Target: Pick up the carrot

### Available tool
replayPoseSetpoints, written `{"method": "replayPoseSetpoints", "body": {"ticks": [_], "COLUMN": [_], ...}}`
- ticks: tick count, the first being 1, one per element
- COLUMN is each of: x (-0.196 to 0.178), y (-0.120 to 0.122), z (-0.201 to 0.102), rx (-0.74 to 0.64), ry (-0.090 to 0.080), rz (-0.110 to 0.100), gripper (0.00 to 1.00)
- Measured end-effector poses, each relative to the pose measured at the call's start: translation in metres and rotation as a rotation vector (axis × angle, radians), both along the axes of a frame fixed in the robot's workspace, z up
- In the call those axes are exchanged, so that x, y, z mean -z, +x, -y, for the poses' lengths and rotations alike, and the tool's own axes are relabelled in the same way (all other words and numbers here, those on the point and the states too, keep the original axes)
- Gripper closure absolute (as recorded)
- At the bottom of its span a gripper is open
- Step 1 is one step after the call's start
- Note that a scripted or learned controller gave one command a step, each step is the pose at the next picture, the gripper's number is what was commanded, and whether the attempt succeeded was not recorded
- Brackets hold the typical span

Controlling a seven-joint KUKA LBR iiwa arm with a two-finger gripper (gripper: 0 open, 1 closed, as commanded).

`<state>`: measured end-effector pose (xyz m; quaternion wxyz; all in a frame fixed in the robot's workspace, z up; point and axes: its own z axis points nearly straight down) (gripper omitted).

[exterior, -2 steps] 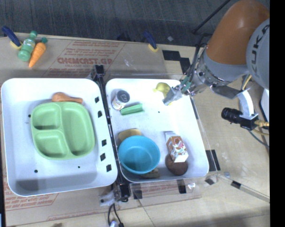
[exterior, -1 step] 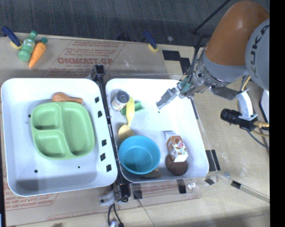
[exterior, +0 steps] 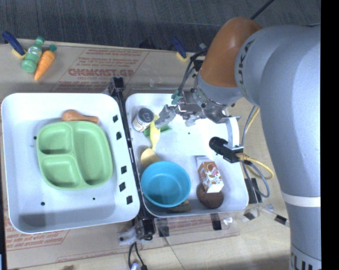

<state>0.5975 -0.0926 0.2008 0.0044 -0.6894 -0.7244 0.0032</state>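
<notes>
While outside bins, carrot (exterior: 44, 64), gripper (exterior: 165, 117) apart.

- An orange toy carrot (exterior: 44, 64) with a green top is seen beside a green plastic bottle (exterior: 31, 57).
- A pale green divided plate (exterior: 74, 153) is shown against a shallow white bin (exterior: 18, 163).
- A round blue bowl (exterior: 165, 184) is seen — next to it, a brown-and-white carton (exterior: 210, 176).
- The grey arm (exterior: 282, 83) is banded in orange.
</notes>
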Motion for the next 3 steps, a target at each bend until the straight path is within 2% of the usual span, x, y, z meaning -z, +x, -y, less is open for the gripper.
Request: {"method": "replayPoseSetpoints", "body": {"ticks": [1,2,3], "x": [0.112,0.04,-0.004], "y": [-0.016,0.061,0.06], "z": [0.008,0.027,0.09], "rx": [-0.075,0.128,-0.052], "ry": [-0.001,-0.005,-0.005], "rz": [0.0,0.01,0.01], "gripper": [0.0,0.0,0.0]}}
